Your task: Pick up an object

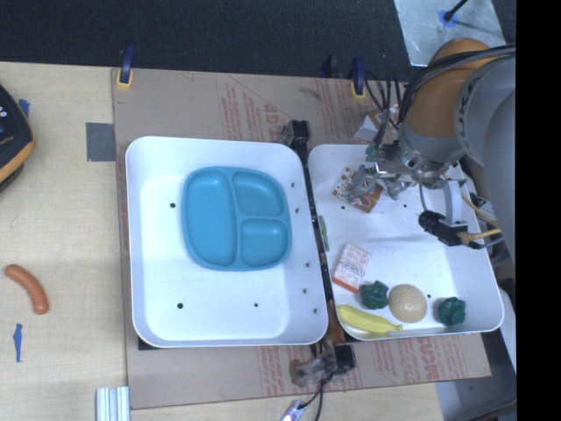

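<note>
In the right bin's (473, 314) far corner, the gripper (372, 175) is down on a small brown-and-white packet (358, 188) — whether it is open or shut, I cannot tell. The packet lies just toward the divider, slanting, far rim near. Open floor stretches toward the card (351, 266) and banana (368, 321).

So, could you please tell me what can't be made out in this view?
- End effector: the wrist hides whether it is open or shut.
- Item under it: too small and cluttered to identify.
- Two dark green items: too small to name.
- Black device: cut off by the left edge.
</note>
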`<state>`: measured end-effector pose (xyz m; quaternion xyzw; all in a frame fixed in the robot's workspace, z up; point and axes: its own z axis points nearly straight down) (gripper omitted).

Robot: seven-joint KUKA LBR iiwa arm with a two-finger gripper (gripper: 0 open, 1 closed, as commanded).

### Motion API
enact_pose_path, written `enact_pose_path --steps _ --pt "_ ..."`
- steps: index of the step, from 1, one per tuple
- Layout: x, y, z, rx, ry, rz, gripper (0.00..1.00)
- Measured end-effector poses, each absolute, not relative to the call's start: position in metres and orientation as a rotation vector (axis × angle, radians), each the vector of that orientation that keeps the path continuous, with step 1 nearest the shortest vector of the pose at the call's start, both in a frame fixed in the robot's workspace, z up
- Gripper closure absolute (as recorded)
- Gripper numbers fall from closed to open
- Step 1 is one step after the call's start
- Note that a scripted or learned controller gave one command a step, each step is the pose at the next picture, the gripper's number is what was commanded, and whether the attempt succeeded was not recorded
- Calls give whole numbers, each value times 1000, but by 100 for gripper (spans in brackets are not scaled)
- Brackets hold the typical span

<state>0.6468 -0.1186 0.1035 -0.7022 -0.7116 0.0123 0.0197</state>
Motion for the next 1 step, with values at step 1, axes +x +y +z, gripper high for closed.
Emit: enact_pose_path --steps 1 --pt "655 -58 192 -2208 -2220 13 100"
